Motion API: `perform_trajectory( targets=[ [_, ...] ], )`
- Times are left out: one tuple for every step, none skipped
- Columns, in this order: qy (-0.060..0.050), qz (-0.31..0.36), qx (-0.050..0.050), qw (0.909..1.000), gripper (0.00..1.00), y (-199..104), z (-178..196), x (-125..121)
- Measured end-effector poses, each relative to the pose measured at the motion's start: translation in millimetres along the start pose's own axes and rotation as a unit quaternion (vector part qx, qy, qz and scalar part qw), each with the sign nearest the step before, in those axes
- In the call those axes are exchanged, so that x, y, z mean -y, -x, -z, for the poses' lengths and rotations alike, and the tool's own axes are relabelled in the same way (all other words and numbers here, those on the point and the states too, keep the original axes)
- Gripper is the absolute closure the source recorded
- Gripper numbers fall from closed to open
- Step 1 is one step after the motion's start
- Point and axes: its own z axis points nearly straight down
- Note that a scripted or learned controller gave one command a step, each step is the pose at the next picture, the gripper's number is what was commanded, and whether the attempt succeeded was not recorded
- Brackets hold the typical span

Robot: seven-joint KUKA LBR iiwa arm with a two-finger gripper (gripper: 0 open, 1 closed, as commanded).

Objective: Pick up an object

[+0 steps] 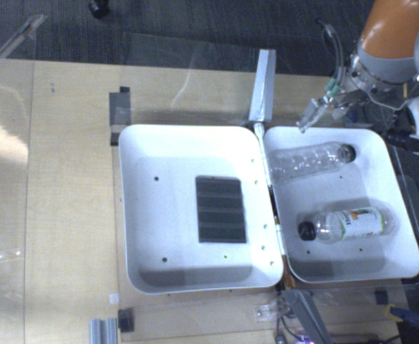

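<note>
- Lying on its side near the front edge of the right white bin (pixel 402 213), a clear plastic bottle with a black cap and a printed label (pixel 347 224) waits ungrasped.
- A second clear, crumpled plastic bottle (pixel 313 160) rests along that bin's back edge.
- Nothing is lifted yet; the whole pick remains.
- The end effector (pixel 316 113) hovers above the bin's back left corner; I cannot tell its opening.
- The left white bin (pixel 145 192) carries a dark ribbed rectangular pad (pixel 220 208) mid-floor.
- Open floor between the bottles gives room to descend.
</note>
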Motion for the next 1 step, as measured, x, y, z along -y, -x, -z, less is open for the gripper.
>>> perform_trajectory(
  targets=[
    [0.010,0.023,0.005,0.9997,0.00,9.0,-129.6,17.2]
  ],
)
